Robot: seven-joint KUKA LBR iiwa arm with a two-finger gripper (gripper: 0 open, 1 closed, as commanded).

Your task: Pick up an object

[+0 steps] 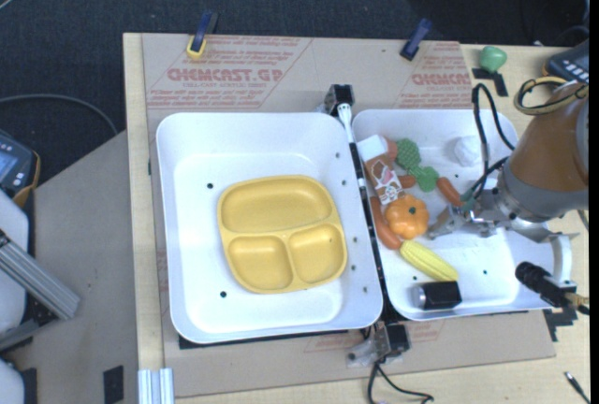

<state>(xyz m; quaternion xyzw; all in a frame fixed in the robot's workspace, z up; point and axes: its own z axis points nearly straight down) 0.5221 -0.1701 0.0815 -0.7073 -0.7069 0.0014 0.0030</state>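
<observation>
The right bin (487, 276) holds several small items. An orange round fruit (407, 217) lies near its left wall, with a yellow banana-like piece (429, 259) just below it and a black block (438, 295) at the front. Further back are a red and white carton (380, 172), green pieces (410, 155), a small orange carrot (449, 190) and a white lump (464, 150). My gripper (452, 220) is low in this bin, just right of the orange fruit and below the carrot. The arm (552, 159) reaches in from the right.
The left bin (187, 168) holds a yellow divided plate (281, 232). A divider wall (360, 196) separates the two bins. Clamps (199, 36) sit on the cardboard at the back, a green ball (492, 58) lies at the back right, and black cables (482, 126) loop over the right bin.
</observation>
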